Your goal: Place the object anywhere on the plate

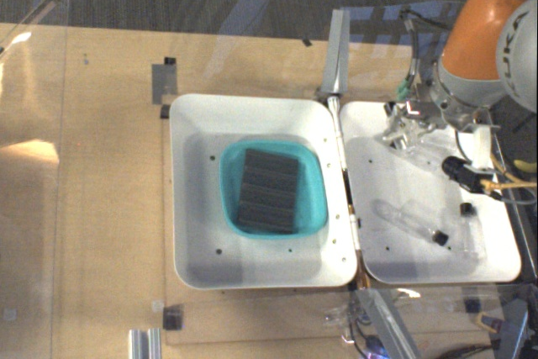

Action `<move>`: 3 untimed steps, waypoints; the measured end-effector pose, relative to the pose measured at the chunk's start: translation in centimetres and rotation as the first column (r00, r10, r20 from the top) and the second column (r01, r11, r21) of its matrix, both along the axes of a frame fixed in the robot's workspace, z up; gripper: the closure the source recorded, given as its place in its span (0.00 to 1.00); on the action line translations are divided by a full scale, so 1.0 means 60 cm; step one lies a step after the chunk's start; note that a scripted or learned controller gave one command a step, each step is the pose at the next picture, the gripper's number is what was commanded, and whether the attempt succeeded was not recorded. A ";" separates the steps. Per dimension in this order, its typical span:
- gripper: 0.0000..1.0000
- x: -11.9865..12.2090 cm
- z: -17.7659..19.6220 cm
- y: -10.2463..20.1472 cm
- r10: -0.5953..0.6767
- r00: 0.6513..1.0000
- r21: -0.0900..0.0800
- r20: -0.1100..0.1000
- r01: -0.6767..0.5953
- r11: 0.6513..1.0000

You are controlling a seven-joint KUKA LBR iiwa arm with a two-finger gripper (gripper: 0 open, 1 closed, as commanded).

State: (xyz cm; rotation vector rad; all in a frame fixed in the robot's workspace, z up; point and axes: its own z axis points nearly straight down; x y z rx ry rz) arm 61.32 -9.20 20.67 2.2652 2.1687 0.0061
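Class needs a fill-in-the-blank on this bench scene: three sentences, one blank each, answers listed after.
1. The dark ridged block lies on the ____ plate.
2. The plate sits in the ____ bin.
3. The gripper is above the ____ bin.

Missing words: teal; left; right

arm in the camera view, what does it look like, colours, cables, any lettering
The arm has a rounded orange band above a grey wrist ring, with a paler grey casing bearing part of dark lettering at the frame's edge. Thin dark and green cables run along the wrist. The gripper is small, of bare silvery metal with a little red mark near it.
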 end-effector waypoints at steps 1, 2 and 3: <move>1.00 -0.109 -0.023 0.075 0.047 0.999 0.002 -0.003 -0.047 0.999; 0.00 -0.109 -0.022 0.074 0.046 0.999 0.002 -0.002 -0.046 0.999; 0.00 -0.207 0.203 0.137 -0.038 0.999 0.002 0.003 0.038 0.999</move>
